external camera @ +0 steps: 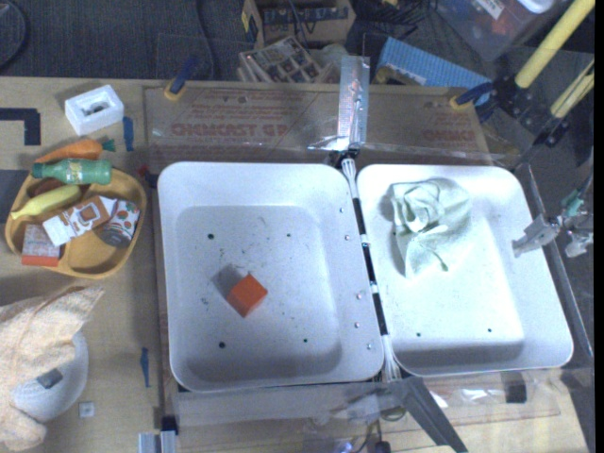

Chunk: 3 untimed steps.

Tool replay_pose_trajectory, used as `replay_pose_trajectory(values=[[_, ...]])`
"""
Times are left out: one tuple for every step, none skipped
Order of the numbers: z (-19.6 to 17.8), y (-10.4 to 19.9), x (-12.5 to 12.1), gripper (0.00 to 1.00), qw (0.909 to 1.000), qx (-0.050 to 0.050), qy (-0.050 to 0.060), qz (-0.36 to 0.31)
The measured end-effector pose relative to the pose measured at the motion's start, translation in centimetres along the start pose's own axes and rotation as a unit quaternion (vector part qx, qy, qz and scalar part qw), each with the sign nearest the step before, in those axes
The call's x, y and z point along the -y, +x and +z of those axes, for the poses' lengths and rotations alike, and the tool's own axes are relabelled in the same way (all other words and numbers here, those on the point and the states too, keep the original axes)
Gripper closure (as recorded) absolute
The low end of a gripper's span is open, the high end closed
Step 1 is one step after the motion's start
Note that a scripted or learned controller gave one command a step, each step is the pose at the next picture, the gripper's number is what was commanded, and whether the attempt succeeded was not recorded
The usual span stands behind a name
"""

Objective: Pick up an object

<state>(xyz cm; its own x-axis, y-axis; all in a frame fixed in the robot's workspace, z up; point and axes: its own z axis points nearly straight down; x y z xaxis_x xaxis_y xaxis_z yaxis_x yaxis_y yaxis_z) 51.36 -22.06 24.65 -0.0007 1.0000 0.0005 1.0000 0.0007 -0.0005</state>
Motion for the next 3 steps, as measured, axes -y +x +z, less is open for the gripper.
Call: replay_pose_trajectory(values=[[7.1,8.7,-4.2,0.00,0.9971,0.000,0.000,-0.076],[8.0,8.7,-5.5,0.00,0.9962,0.001,-0.002,-0.087],[6.9,5.3,-9.9,0.00,0.9988,0.002,-0.002,-0.049]])
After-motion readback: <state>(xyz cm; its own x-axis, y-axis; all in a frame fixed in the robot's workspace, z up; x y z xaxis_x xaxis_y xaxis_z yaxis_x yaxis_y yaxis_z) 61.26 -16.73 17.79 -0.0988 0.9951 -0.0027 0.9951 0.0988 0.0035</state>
